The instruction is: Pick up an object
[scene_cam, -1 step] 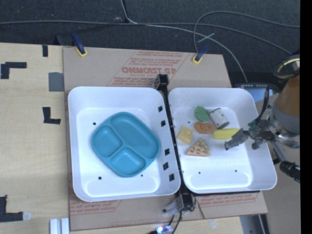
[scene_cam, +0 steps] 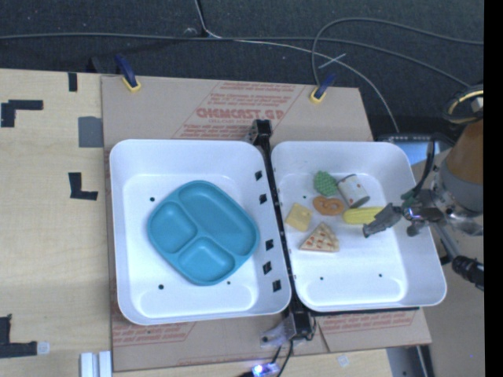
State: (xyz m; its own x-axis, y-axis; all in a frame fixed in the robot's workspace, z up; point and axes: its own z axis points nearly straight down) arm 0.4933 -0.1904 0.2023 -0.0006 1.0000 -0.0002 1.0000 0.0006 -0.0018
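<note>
Gripper hovers just right of the yellow piece; finger state unclear; drop squarely astride it before closing

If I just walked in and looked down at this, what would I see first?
Probably the big blue plate with three sections, lying alone in the left white bin. Next, the little pile of toy food in the right bin: a pizza slice, a cheese cube, a green piece and a yellow piece. The robot's gripper reaches in from the right, beside the yellow piece.
</note>
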